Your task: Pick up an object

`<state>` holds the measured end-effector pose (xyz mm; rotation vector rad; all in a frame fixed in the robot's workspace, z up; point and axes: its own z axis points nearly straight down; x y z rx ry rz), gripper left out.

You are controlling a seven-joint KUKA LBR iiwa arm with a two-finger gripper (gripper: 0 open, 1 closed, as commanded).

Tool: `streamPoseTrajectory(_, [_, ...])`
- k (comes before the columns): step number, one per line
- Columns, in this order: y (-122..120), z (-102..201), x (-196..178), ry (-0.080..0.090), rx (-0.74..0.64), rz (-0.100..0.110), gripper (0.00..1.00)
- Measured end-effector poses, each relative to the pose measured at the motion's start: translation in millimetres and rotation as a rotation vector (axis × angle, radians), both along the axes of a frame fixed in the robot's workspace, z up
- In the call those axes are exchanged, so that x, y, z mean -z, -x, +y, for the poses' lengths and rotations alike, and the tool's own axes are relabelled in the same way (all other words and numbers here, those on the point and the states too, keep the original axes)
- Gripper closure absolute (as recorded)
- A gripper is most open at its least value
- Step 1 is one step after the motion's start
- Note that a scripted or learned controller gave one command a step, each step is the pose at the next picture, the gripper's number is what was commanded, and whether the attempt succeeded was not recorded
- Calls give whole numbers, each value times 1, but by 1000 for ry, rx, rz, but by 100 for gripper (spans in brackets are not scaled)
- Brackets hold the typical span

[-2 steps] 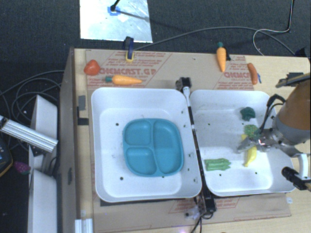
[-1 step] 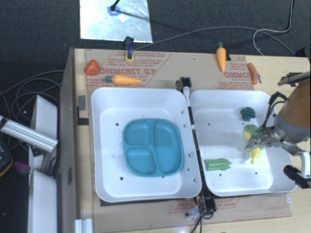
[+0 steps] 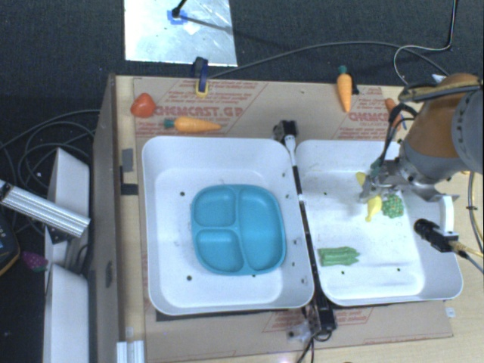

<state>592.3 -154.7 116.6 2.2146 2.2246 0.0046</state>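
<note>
Brown cardboard is covering the bench (image 3: 227, 104) under the two white bins, and dark carpet is lying around it. Nearest to the camera, in the right bin (image 3: 393, 286), a green pea pod (image 3: 338, 256) is lying flat and alone, well apart from the other toys. A little farther in the same bin, a yellow piece (image 3: 373, 206) and a small green broccoli-like piece (image 3: 392, 205) are sitting just beside each other, touching or almost touching. The gripper (image 3: 376, 187) is hanging right over these two, but I cannot tell its state, because the wrist is hiding that part. In the left bin (image 3: 162, 225) a blue divided plate (image 3: 237, 229) is resting in the middle. Farther back, on the cardboard, an orange carrot (image 3: 195, 125), a red piece (image 3: 142, 105) and a second carrot (image 3: 345, 89) are lying outside the bins. I am judging that the risk is in the crowding: the two toys are so close that the gripper may be catching both, or pushing one aside, so that the chosen one slips out when the arm is lifting.
</note>
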Motion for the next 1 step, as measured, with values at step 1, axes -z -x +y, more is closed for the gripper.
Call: streamPoseTrajectory(1, [12, 109, -68, -1, 0, 1, 100])
